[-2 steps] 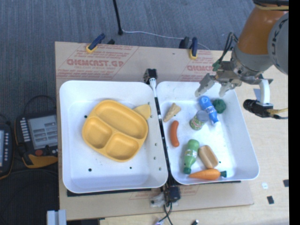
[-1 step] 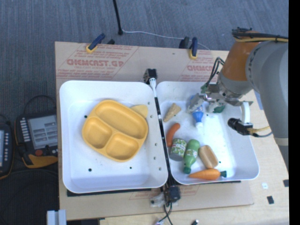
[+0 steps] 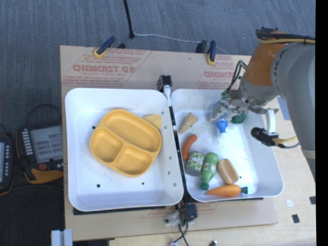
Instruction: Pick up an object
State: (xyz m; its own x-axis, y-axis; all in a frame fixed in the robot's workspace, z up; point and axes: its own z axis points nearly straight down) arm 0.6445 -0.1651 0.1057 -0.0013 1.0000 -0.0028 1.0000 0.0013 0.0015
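We see two white bins side by side on bench. Left bin [image 3: 82, 188] holds yellow tray [image 3: 126, 142]. Right bin [image 3: 266, 181] holds toy food: cone [image 3: 188, 121], small carrot [image 3: 188, 144], can [image 3: 195, 163], green bottle [image 3: 208, 170], bread roll [image 3: 228, 170], large carrot [image 3: 225, 190]. Arm [image 3: 279, 60] reaches in from right. Gripper [image 3: 224, 111] low over right bin's far end, touching or just above blue piece [image 3: 221, 125], green piece [image 3: 238, 119] beside it. We cannot tell finger spread. We judge: approach done, nothing seen lifted; grasp and lift remain.
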